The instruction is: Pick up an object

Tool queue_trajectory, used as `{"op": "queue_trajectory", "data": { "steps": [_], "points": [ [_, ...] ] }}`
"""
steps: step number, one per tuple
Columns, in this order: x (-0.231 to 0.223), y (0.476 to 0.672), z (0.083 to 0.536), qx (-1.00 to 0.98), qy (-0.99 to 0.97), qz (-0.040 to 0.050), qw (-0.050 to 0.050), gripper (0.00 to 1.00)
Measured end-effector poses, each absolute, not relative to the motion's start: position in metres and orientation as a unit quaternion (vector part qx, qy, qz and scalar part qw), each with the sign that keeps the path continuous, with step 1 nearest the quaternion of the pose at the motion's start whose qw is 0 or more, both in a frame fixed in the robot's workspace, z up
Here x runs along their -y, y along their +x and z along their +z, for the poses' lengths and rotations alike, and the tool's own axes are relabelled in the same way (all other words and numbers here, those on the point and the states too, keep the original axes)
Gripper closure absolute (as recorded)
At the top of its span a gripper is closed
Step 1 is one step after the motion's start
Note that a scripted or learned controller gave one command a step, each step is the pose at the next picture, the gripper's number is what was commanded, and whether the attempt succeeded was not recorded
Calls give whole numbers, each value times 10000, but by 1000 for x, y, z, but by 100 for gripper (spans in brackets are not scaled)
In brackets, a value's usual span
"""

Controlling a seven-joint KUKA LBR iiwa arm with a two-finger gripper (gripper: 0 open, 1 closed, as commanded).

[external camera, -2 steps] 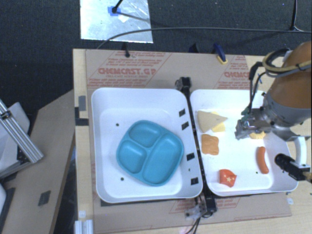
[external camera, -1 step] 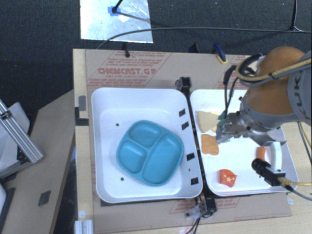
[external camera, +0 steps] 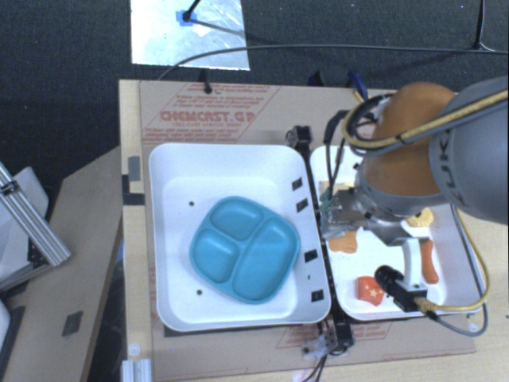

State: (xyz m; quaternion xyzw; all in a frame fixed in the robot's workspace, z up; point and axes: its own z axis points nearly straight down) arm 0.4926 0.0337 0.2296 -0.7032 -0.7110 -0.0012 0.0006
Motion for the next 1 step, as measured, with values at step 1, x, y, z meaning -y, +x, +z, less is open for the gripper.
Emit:
{"op": "queue_trajectory", "data": {
  "steps": [1],
  "points": [
    [-79,502,233,7108,-7034,-14,0,100]
  ]
}}
